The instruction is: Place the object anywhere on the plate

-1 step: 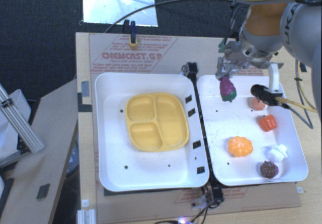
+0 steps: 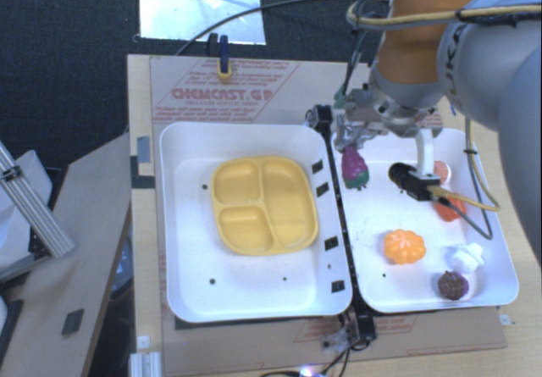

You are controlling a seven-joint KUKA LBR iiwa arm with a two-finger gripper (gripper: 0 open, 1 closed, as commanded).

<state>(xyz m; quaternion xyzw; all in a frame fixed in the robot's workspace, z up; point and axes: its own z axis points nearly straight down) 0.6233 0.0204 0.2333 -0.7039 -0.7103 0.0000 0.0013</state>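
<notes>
Over the right bin [image 2: 495, 282], far-left corner: gripper [image 2: 350, 145] clenched on a purple-and-green object [image 2: 354, 167] hanging between its fingers, just right of the divider. Yellow plate [image 2: 262, 204] sits in the left bin [image 2: 190, 282], apart.

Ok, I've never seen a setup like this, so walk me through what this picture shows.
This is one photo from a camera fixed above a bench, looking down at a slant. The big grey machine with the orange band is a robot arm reaching in from the right. At its end is its tool, the part that grasps. A purple toy fruit with a green tip hangs right under the tool, apparently between its fingers, above the near wall of the right bin.

Two shallow white bins sit side by side. The left bin holds a yellow divided plate. The right bin holds an orange toy pumpkin, a small white piece, a dark red ball and a red-orange piece.
</notes>
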